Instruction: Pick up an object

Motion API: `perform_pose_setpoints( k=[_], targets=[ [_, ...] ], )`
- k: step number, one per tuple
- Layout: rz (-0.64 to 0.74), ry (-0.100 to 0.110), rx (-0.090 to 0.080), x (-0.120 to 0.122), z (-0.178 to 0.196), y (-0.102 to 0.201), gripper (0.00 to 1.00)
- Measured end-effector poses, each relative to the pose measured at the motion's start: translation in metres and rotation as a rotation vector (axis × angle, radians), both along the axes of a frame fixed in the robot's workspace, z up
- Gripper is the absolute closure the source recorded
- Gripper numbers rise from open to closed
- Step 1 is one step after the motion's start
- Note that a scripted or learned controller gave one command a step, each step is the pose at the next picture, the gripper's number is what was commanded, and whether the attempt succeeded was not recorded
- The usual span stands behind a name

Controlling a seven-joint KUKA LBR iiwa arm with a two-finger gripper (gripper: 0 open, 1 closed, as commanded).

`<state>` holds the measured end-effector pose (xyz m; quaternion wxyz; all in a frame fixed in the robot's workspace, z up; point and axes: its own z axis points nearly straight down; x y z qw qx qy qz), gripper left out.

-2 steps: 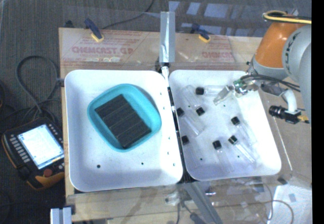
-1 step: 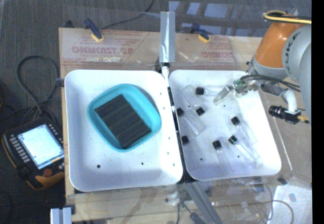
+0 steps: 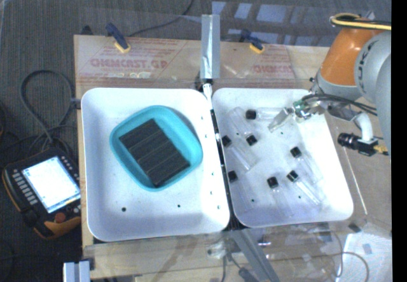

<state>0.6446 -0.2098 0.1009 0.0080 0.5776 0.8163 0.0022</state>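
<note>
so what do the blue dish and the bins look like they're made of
Blue dish: likely smooth plastic, uniform turquoise with a soft sheen on its rounded rim. Left bin and right bin: probably glossy white moulded plastic, with rounded corners and light glare.

Two bins on bench, arm over right bin.
The left bin (image 3: 102, 211) holds a blue tray (image 3: 127, 131) with a black ridged slab (image 3: 154, 152) on it. The right bin (image 3: 337, 201) holds several clear vials with black caps (image 3: 273, 181), scattered. The arm (image 3: 356, 64) enters from the right; its gripper (image 3: 286, 116) sits above the bin's upper part. A pendant (image 3: 46, 188) lies left of the bench.
</note>
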Motion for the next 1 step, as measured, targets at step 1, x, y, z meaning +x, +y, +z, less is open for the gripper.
perform_pose_setpoints(
  k=[1],
  targets=[
    [0.0, 0.0, 0.0, 0.0, 0.0, 0.0, 0.0]
  ],
)
